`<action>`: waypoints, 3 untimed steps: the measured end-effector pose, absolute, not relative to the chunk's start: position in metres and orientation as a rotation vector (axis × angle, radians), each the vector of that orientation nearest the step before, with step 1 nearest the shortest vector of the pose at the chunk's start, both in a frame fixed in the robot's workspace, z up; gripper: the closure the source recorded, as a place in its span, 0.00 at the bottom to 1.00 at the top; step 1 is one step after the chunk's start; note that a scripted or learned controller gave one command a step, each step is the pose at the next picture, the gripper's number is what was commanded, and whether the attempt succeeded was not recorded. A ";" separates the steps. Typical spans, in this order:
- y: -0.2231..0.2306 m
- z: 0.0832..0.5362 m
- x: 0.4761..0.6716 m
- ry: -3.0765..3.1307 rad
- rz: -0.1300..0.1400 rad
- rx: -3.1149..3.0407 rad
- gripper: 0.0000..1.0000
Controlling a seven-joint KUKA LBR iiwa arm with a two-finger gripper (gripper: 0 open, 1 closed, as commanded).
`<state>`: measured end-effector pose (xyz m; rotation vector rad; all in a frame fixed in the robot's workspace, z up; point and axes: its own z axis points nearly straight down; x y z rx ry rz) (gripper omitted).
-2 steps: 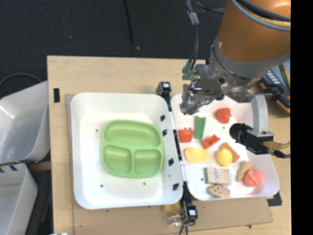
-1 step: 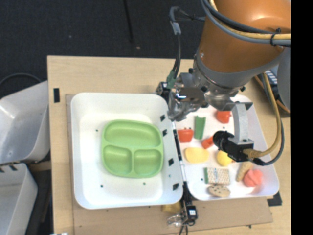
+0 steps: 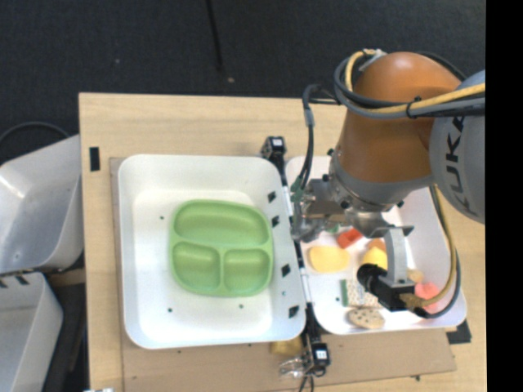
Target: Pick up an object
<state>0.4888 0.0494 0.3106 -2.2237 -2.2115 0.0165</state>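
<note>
Grey arm with orange band (image 3: 392, 125) is seen over right white bin (image 3: 437, 219). Hand (image 3: 327, 219) is hidden; grip cannot be told. Green divided plastic plate (image 3: 221, 247) is laid in left white bin (image 3: 143, 219).

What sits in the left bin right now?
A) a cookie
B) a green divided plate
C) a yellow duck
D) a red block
B: the green divided plate lies alone in the left bin, while the small toys sit in the right bin under the arm.
</note>
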 end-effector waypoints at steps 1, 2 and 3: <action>0.053 0.317 0.490 -2.219 0.000 -2.225 0.00; 0.059 0.471 0.491 -2.234 -0.022 -2.224 0.00; 0.058 0.473 0.491 -2.234 -0.001 -2.214 1.00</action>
